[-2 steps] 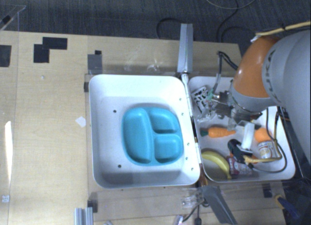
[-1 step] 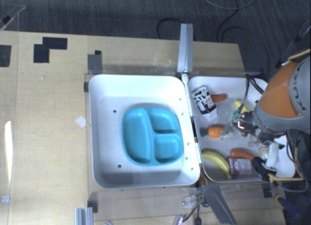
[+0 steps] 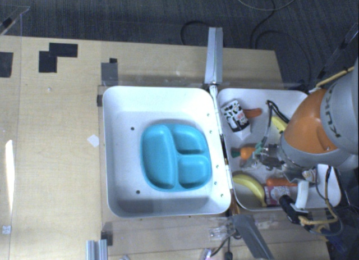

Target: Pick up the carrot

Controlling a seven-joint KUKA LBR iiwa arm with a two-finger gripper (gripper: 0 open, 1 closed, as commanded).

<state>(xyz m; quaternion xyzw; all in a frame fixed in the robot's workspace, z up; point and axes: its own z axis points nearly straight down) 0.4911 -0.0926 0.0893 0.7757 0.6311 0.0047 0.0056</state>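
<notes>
The carrot is a small orange piece with a green end. It lies in the right bin close to the bin's left wall. My gripper is low in that bin, just to the right of the carrot and touching or nearly touching its right end. The grey wrist and the orange band hide the bin's right half.
The right bin also holds a black-and-white can, a reddish-orange stick, a yellow banana, a red bottle and a yellow piece. A blue divided plate lies in the left bin.
</notes>
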